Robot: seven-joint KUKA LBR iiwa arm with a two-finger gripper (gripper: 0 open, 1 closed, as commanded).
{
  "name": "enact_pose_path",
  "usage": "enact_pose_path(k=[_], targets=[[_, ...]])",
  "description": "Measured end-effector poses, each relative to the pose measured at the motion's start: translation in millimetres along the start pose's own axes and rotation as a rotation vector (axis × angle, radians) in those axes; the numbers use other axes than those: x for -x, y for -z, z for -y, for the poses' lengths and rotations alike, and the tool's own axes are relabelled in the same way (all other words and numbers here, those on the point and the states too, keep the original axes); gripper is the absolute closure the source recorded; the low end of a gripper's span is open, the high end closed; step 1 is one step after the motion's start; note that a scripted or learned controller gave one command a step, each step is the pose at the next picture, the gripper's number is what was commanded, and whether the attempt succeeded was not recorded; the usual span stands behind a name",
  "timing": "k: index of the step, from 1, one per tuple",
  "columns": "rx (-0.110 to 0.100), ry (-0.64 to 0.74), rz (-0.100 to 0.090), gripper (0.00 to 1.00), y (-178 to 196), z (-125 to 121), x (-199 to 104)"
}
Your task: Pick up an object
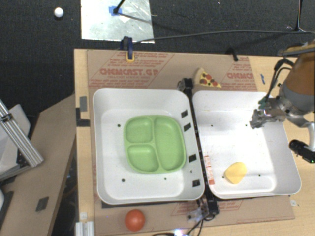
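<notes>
A red ball (135,220) lies below the right bin (280,146); my gripper (258,118), grip state unclear, hovers inside above a yellow object (236,172).

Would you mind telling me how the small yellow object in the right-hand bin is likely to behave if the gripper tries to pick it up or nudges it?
The yellow object looks rounded and smooth, so it may roll or skid across the right bin's slick white floor when nudged. Its curved sides could slip out from a two-finger pinch unless gripped near the middle. It seems small and probably light, though its stiffness cannot be judged from above.
</notes>
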State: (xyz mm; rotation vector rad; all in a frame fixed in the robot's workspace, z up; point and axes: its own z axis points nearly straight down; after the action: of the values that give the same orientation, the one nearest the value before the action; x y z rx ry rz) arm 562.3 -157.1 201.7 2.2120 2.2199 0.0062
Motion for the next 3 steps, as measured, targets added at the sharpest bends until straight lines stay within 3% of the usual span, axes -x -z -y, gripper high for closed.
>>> enact_pose_path(k=[1, 3], targets=[[0.000, 0.001, -0.001, 1.00, 51, -2, 1], [-0.005, 0.007, -0.005, 1.00, 52, -39, -117]])
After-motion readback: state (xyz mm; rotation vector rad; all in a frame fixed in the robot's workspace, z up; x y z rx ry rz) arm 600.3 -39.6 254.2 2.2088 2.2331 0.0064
